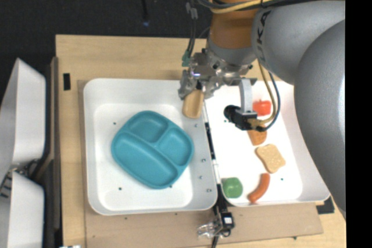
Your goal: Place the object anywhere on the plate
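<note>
A teal divided plate [152,148] lies in the middle of the left bin [99,125]. My gripper [193,90] hangs over that bin's far right corner, close to the wall between the two bins. It is shut on a tan bread-like piece [192,105], which sticks out downward from between the fingers. The piece hangs just beyond the plate's far right rim, not over the plate.
The right bin [290,183] holds a red piece [263,106], a brownish piece [256,137], a toast slice [271,158], a sausage [258,187] and a green piece [232,186]. The grey arm covers the right bin's far side.
</note>
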`<state>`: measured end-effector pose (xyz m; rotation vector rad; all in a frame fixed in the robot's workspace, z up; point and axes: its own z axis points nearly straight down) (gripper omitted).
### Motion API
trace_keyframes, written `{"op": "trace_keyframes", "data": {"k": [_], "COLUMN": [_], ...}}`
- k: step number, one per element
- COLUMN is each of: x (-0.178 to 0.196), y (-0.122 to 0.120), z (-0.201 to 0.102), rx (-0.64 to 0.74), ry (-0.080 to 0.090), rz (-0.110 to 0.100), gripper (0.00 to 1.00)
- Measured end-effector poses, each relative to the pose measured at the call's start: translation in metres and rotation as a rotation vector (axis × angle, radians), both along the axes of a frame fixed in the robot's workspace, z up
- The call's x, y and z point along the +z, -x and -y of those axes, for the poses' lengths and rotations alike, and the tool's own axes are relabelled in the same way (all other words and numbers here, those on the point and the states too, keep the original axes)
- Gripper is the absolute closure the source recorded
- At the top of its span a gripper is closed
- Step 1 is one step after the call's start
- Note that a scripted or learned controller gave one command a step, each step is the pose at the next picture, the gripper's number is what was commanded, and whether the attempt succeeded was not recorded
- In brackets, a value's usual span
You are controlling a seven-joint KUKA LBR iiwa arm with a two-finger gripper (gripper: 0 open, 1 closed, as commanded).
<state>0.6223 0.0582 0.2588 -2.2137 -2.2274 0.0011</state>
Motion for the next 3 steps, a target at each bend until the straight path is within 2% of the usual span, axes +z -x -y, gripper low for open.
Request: {"op": "trace_keyframes", "data": {"k": [2,3], "x": [-0.026,-0.025], "y": [0.016,0.015], "z": [-0.099,-0.096], "rx": [0.001,-0.003], "ry": [0.000,0.000], "rz": [-0.002,-0.001], "gripper": [1.00,0.00]}}
